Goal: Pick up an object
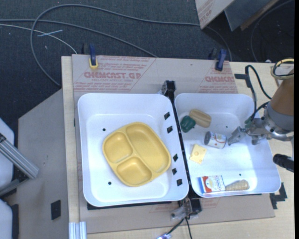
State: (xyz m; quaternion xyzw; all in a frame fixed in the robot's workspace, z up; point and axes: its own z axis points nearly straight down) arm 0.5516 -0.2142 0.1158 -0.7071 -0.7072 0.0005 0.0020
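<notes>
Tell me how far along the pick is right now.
Nothing looks picked yet. The gripper sits low in the right bin, just right of the small can, with nothing visibly between its fingers. The can, cheese wedge, green piece, bread roll and carton all lie in that bin. Grasping and lifting remain.

A dark carpeted floor [42, 60] is seen across the top and left of the frame. Thin pale cables [51, 32] are looped over it at the upper left. The centre is taken up by a light wooden bench [121, 70], printed with red lettering and fitted with two blue clamps [93, 54] along its upper edge. A cardboard box [212, 10] is visible at the top right. Even, soft light is cast throughout.
</notes>
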